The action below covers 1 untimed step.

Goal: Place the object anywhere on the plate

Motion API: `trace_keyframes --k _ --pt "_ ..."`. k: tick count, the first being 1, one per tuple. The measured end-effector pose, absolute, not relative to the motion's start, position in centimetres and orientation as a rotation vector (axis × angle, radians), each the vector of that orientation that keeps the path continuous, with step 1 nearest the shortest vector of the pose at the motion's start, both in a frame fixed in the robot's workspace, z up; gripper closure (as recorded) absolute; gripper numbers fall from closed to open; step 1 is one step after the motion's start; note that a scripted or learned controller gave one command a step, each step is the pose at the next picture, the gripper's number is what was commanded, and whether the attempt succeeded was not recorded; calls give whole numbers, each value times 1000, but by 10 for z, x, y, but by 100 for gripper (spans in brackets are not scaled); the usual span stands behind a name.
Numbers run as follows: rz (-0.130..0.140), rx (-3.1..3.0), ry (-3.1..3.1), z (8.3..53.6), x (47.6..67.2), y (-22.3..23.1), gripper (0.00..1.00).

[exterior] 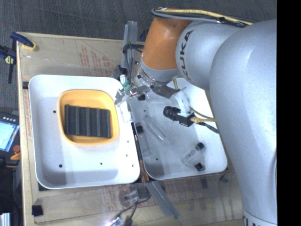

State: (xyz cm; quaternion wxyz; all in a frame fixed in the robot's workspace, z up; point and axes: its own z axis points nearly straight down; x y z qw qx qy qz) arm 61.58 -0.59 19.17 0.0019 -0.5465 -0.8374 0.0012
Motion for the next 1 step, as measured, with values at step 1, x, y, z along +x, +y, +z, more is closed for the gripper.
trace_keyframes --k 1 --pt "4 -1716 -2627 192 616 -6 0"
